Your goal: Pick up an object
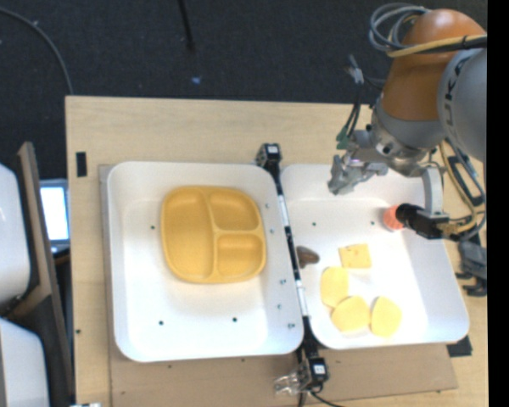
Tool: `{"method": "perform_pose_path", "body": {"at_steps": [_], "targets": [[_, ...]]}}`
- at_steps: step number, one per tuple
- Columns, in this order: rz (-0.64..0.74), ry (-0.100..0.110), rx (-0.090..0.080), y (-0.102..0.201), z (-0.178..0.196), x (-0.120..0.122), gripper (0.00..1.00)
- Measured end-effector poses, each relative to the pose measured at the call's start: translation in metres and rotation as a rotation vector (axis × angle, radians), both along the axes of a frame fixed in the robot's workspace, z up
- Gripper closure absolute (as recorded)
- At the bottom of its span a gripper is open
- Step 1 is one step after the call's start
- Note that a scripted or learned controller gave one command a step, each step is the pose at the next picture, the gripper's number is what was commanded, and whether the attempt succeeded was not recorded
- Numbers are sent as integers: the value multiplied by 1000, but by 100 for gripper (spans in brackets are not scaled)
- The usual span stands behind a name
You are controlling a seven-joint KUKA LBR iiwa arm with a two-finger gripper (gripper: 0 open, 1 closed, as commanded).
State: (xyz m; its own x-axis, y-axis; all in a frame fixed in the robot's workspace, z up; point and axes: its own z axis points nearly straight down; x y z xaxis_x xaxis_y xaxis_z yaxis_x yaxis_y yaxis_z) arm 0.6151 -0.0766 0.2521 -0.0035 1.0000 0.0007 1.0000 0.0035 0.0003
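Observation:
My gripper hangs over the back left part of the right bin, with nothing seen between its fingers. Below it in that bin lie a yellow square piece, three round yellow pieces and a small brown object near the bin's left wall. A small orange-red object sits at the bin's right side, beside a black part of the arm.
The left bin holds a yellow divided plate. A black divider rail runs between the two bins. Cables hang by the arm at the right. White equipment stands beyond the bench's left edge.

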Motion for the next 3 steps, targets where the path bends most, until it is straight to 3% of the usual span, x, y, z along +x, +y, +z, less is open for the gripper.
{"method": "perform_pose_path", "body": {"at_steps": [1,3], "targets": [[1,1,0,56,-12,1,100],[0,0,1,161,4,-2,100]]}}
